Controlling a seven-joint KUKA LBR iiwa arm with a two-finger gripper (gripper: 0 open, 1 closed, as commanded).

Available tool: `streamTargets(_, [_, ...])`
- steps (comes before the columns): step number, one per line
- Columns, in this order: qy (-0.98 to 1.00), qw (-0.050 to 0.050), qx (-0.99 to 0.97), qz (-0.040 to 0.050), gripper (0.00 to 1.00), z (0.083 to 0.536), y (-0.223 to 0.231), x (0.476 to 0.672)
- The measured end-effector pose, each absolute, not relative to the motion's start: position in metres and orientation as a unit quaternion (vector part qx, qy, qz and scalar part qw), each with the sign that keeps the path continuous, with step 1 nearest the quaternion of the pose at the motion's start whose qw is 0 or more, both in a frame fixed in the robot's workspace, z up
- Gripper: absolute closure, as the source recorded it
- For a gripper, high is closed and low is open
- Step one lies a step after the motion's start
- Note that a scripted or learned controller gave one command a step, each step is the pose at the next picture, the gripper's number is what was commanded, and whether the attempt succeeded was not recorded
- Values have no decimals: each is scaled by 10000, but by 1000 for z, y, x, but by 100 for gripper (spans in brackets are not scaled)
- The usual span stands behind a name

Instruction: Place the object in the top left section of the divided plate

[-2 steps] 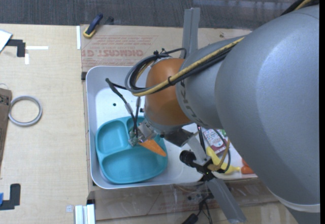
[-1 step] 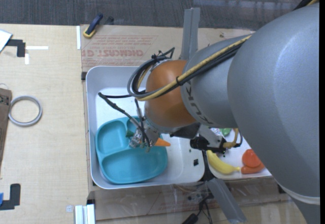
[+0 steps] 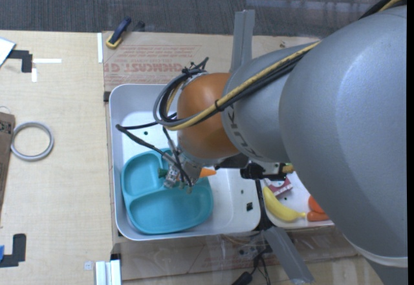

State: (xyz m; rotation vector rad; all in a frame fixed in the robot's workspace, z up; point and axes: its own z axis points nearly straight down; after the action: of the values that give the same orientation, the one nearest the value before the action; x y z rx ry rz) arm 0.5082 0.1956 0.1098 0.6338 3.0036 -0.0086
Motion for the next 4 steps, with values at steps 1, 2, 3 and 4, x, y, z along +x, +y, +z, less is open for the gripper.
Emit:
streamTargets(1, [9787,366,2022,13,100,110,193,507])
streamTargets(2, [9935,361,1077,-55,100,110,197,514])
streamTargets(3, [9970,421,647,26,100,111,191,508])
streamTargets(4, [9814,367,1880,135,100,110,180,502])
